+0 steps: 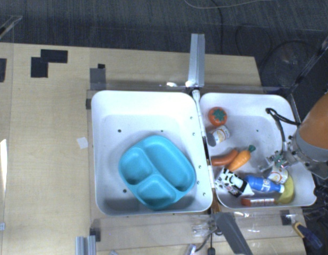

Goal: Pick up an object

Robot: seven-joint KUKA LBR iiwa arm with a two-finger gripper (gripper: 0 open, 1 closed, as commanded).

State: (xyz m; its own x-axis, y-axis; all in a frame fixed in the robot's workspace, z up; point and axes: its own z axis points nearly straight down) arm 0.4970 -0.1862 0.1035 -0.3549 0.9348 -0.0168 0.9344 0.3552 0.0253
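I see the gripper (278, 161) low over the right bin (243, 102), but its tip is a small blur against the clutter, so I can't tell its state. Just beside it lie a blue bottle (265, 185), a yellow banana (287, 191) partly hidden underneath, and a carrot (240, 159). A glossy blue divided plate (156, 170) sits in the left bin (143, 108)

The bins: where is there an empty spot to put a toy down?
The left bin has bare floor along its far side and left side, around the blue divided plate. The right bin is bare between the tomato and its far right corner. Its near half is crowded: carrot, blue bottle, banana and the gripper.
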